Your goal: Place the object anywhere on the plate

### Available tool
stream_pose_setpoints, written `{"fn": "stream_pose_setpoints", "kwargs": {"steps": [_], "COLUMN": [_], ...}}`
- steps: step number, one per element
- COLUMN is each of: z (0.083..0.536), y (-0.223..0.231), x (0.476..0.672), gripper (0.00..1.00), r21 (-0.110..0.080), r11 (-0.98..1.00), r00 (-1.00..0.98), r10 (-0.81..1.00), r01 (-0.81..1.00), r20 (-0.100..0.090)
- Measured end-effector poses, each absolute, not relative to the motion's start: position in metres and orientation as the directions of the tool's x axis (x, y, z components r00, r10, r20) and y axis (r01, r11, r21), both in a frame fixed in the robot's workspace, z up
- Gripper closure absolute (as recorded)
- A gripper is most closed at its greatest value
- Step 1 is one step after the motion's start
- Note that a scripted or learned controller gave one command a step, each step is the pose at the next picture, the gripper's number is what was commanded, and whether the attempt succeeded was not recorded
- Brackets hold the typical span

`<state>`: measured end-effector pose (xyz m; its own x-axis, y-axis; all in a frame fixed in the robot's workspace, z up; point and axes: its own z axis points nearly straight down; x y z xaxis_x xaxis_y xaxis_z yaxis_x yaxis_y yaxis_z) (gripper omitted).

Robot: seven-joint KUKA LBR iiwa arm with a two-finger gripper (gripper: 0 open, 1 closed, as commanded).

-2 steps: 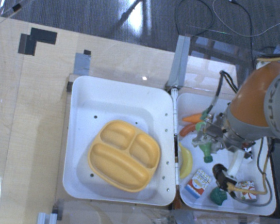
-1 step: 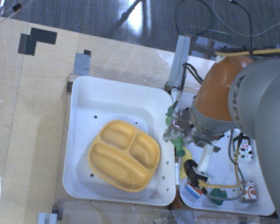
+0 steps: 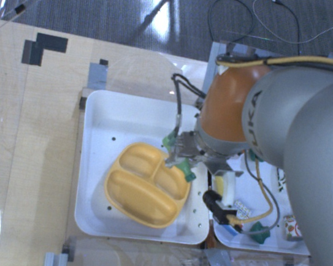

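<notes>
A yellow divided plate [image 3: 146,185] lies in the left white bin [image 3: 103,120], toward its front. My gripper [image 3: 178,157] hangs over the plate's far right rim, under the orange wrist band. Small green pieces [image 3: 187,174] show on either side of its lower end. Whether they are part of an object or of the gripper is not clear. The arm hides what lies directly beneath the gripper.
The right bin [image 3: 261,246] is mostly covered by the arm. In it lie a pale yellow item [image 3: 227,185], a small patterned packet [image 3: 243,208], a green thing [image 3: 260,234] and a red-and-white item [image 3: 292,227]. The left bin's far and left floor is bare.
</notes>
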<state>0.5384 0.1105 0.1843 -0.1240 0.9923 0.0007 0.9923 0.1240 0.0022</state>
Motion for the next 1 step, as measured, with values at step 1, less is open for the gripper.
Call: {"fn": "stream_pose_setpoints", "kwargs": {"steps": [1], "z": [0.1844], "y": [0.1102], "x": [0.5385], "gripper": [0.0], "r21": [0.002], "r11": [0.123], "r00": [-0.123], "r10": [0.992], "r01": [0.992], "r20": [0.001]}}
